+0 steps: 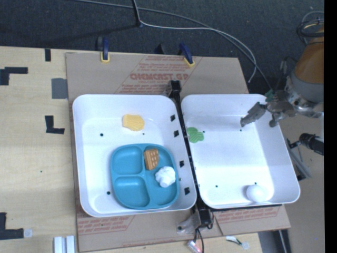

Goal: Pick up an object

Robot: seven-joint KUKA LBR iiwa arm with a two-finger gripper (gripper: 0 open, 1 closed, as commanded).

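Camera view: tool [261,116] over right bin [274,157], green object [195,135] well left

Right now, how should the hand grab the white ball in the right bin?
Judging from above: the white ball sits close to the right bin's near wall, so the hand should probably drop straight down, fingers closing across its round middle, parallel to that wall.

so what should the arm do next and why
Probably swing the end effector left and down toward the green object by the right bin's left wall. It hangs over that bin's upper right, holding nothing; the white ball sits tight in a corner.
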